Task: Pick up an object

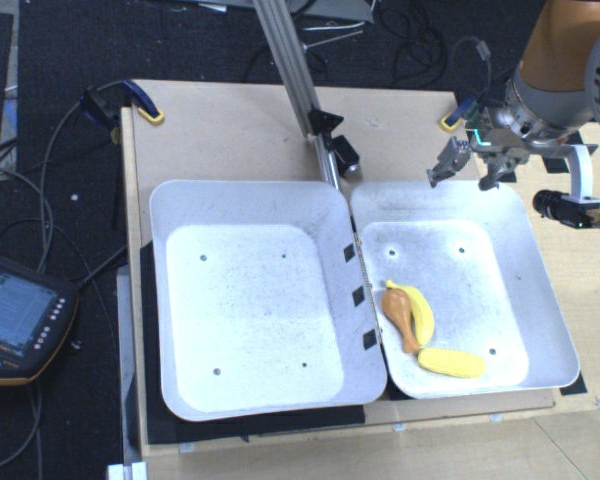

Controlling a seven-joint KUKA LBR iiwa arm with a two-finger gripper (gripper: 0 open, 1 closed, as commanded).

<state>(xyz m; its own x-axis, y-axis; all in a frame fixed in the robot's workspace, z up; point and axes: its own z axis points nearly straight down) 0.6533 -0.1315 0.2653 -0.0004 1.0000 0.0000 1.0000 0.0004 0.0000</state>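
In right bin point(540, 258): banana toy point(410, 314), yellow piece point(451, 363), probably light, smooth, slippery. Best gripped across banana's middle. End effector point(472, 168) fingers apart, holding nothing.

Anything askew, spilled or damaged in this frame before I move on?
Nothing stands out. The yellow banana-shaped toy and the orange-and-yellow piece lie together in the right bin, near its front. Both bins sit flat on the bench, speckled but intact. The claw hangs over the right bin's far rim.
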